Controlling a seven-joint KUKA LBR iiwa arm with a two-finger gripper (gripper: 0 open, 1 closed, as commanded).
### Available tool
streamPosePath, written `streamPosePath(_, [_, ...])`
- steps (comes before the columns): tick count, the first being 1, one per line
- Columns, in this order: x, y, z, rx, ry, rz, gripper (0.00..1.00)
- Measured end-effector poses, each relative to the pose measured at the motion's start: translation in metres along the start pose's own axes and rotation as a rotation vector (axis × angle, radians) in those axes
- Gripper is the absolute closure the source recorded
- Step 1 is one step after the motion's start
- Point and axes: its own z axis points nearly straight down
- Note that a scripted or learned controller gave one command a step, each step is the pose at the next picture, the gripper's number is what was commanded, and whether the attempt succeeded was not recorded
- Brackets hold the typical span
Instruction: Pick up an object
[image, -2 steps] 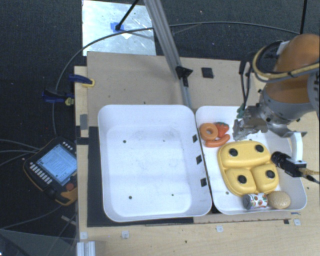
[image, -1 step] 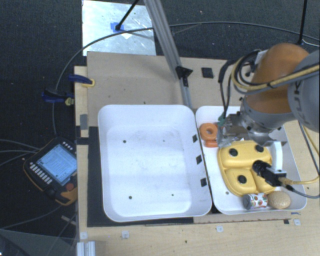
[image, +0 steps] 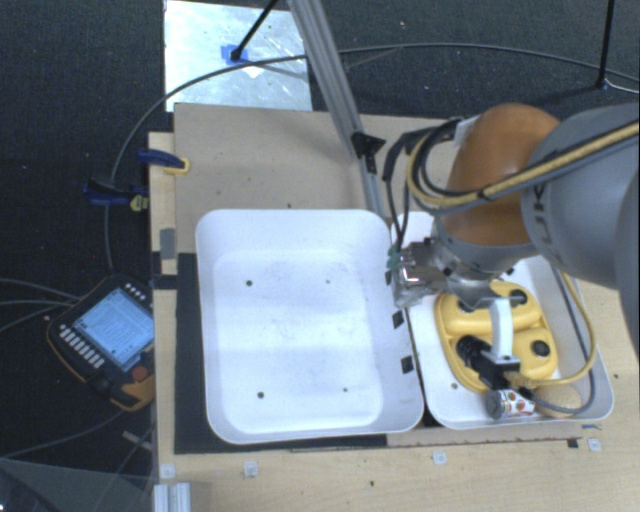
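A yellow plastic object (image: 538, 338) with dark round holes lies in the right bin (image: 600, 398), partly covered by the arm. Next to it, at the bin's front edge, lies a small red-and-white patterned object (image: 512, 404) with a grey end. My gripper (image: 466, 300) hangs low over the right bin's left half, right above the yellow object's left part. The orange band and grey wrist hide most of it from above. I see nothing held.
The left bin (image: 215, 250) stands beside the right one, their rims touching. A grey pole (image: 335, 85) slants across the bench's back. A teach pendant (image: 108, 335) lies left of the bench. Cables loop around the wrist.
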Motion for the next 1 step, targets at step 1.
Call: streamPosePath(1, [0.0519,-0.0108,-0.0053,-0.001,0.0,-0.001,1.0])
